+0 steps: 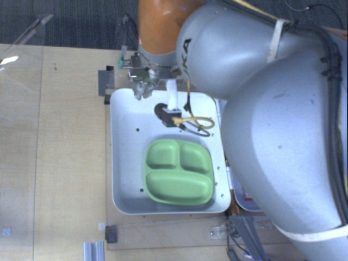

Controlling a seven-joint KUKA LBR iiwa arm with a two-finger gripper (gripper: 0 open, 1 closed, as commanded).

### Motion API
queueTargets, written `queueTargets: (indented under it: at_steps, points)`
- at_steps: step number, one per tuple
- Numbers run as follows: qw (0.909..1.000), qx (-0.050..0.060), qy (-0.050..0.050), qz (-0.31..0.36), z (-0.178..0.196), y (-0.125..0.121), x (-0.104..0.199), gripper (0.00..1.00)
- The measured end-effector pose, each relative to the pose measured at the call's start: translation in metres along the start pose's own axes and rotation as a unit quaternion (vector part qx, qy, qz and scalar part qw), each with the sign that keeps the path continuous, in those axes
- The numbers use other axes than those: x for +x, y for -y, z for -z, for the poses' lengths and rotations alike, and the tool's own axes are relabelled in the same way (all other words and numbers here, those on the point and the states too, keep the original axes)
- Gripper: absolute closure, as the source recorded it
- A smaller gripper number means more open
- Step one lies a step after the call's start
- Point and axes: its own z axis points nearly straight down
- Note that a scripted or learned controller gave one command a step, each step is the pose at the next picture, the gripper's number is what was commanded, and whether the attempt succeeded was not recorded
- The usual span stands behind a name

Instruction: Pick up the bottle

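My gripper (141, 89) hangs over the far left corner of the left white bin (120, 162), just inside its far rim. Nothing shows in its grasp. The grey arm with its orange band (160, 20) reaches in from the right and hides the bin's far right corner and nearly all of the right bin (246, 201). A green divided plate (178, 172) lies in the near half of the left bin, well clear of the gripper.
A small black block (105, 82) sits on the bench by the bin's far left corner, and another (111, 234) by its near left corner. Bare wooden bench (54, 145) stretches to the left.
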Motion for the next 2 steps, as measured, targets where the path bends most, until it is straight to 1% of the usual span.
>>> queueTargets:
  at_steps: [1,2]
  points:
    - [0.9601,0.0,0.0,0.28,-0.019,0.001,-0.014,1.0]
    - [0.9743,-0.001,0.0,0.225,0.018,0.008,-0.003,1.0]
